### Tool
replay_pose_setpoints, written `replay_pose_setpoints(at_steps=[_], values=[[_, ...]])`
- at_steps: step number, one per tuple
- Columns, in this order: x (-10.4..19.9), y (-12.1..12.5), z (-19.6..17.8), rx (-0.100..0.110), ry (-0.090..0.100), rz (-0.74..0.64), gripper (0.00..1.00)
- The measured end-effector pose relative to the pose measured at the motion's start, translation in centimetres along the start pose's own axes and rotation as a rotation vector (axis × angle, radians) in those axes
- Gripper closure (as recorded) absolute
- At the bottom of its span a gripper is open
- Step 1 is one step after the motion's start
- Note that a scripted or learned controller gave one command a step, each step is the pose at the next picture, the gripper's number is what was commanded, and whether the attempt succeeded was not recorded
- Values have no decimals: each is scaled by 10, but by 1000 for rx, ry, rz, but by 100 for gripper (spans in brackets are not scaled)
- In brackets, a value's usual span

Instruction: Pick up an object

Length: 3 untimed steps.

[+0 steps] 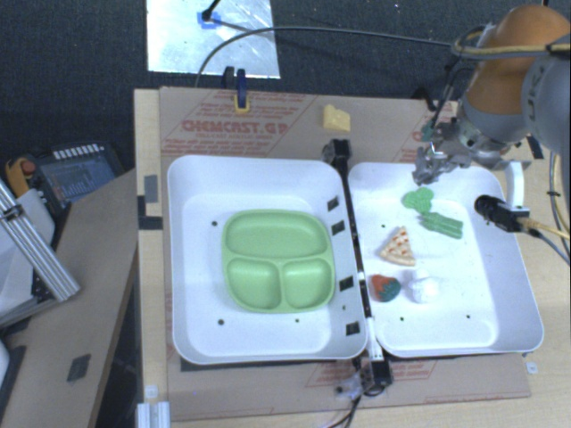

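The right white bin [500, 328] holds several small toys: a green broccoli-like piece [432, 212], a pizza slice [399, 246], a red and green strawberry [384, 287] and a small white object [423, 286]. My gripper [429, 169] hangs over the bin's far edge, just above and slightly left of the green piece. Nothing shows between its fingers.
The left white bin [192, 203] holds a green divided plate [275, 260]. A black divider [350, 239] runs between the bins. A yellow block [336, 118] lies on the cardboard behind them. A black cable connector [496, 210] juts over the right bin's far right side.
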<state>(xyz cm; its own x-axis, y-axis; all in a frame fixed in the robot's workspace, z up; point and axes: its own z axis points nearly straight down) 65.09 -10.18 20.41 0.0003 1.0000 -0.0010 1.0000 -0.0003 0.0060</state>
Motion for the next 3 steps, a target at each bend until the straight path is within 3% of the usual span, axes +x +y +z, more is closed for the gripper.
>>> replay_pose_setpoints(at_steps=[1, 3], values=[[0, 2, -54, -1, 0, -4, 100], [113, -3, -43, 5, 3, -11, 100]])
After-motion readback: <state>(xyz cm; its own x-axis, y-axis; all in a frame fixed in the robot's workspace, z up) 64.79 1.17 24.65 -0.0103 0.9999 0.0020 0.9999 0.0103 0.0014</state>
